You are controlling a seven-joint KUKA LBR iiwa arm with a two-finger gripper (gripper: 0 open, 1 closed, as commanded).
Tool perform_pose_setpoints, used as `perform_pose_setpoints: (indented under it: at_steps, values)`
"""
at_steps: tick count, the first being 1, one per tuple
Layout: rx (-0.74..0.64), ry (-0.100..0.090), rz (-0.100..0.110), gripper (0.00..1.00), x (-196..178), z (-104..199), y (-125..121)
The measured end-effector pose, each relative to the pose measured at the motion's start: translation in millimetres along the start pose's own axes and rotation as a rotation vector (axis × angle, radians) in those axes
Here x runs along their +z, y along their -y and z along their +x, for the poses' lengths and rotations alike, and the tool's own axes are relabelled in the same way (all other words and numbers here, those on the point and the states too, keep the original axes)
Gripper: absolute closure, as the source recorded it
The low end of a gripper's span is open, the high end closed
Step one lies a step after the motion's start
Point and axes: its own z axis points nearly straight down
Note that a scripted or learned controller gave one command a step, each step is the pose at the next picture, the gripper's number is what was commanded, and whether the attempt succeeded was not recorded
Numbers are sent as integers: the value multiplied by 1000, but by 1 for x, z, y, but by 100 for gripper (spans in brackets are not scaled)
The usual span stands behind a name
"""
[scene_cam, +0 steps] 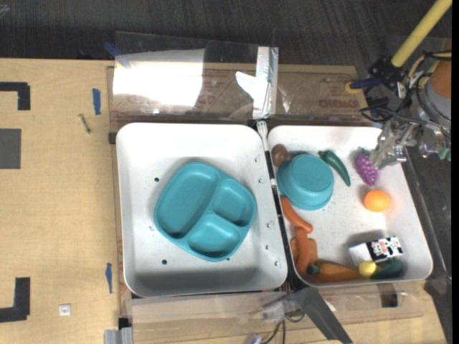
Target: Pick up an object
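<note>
The pincer [388, 149] sits low over the far right part of the right bin [416, 213], just inside its right wall, and whether it is spread or pressed together I cannot tell, since the metal parts blur into one another. Nothing is visibly held. Going near to far from the pincer: the purple grapes [366, 168] lie just beside it, touching or almost touching its left side, and look the likeliest thing to pick; the orange ball [376, 201] rests near, a little toward the front of the bin; the green pepper [336, 166] lies past the grapes, leaning against the teal bowl [308, 180]. Farther off, along the front edge of the bin, are a black-and-white box [379, 249], a small yellow piece [367, 268] and carrots [308, 253], crowded together. Farthest of all, well apart in the left bin [136, 213], is the teal divided plate [206, 209]. The risk, as I judge it, is that the lumpy grapes slip sideways out of a closing grasp or get nudged toward the pepper, because the pincer stands at their side rather than squarely above. The bin's right wall and far rim are close, so a descent there could catch an edge. Open white floor lies between the grapes, ball and bowl, giving room to shift left before closing.
</note>
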Motion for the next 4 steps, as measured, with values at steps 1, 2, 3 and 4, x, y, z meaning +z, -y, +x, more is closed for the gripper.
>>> perform_pose_setpoints:
  at_steps: [1, 2, 3, 4]
  values:
    - [-117, 0, 2, 100, 103, -1, -46]
    - [-119, -7, -2, 0, 108, 1, -48]
    - [-101, 12, 19, 0, 107, 21, -72]
    - [-594, -7, -2, 0, 116, 51, 19]
